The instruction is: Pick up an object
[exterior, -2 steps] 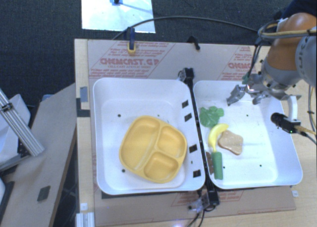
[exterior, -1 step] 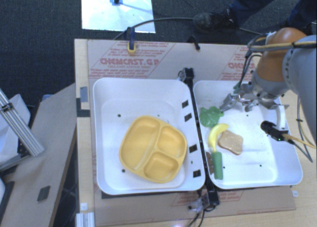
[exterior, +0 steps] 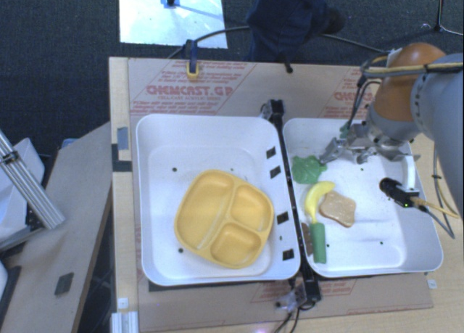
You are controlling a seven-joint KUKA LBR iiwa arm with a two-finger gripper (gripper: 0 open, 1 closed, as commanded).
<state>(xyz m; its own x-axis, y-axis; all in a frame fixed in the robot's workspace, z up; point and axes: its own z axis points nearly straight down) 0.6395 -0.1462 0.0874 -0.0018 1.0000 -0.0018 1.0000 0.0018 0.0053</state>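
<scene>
Claw (exterior: 346, 149) of the grey arm hung low over the right bin (exterior: 420, 255), toward the bin's 11 o'clock corner; whether it stood wide or narrow could not be told from the slanted view, and nothing was seen between its tips. Candidate objects lay at the bin's 9 o'clock side, well clear of its right half. A green leafy toy (exterior: 308, 170), probably soft plastic lettuce, sat nearest the claw, at about 7 o'clock from it. Below that lay a yellow banana (exterior: 316, 198), touching or just beside a slice of toast (exterior: 338, 209) at its 3 o'clock. A green stick-shaped piece (exterior: 318, 242), too small to identify, rested at the bin's 7 o'clock, close against the divider. The left bin (exterior: 156, 179) carried a yellow compartment plate (exterior: 224, 218), tilted toward 5 o'clock.

All the small items appeared to be light toy food, likely stiff and somewhat slippery. The banana would probably be best taken across its narrow middle, the toast across its shorter width. The leafy piece, being irregular, would likely offer the surest hold at its thickest lobe. Both bins sat on the tabletop (exterior: 239, 81).
</scene>
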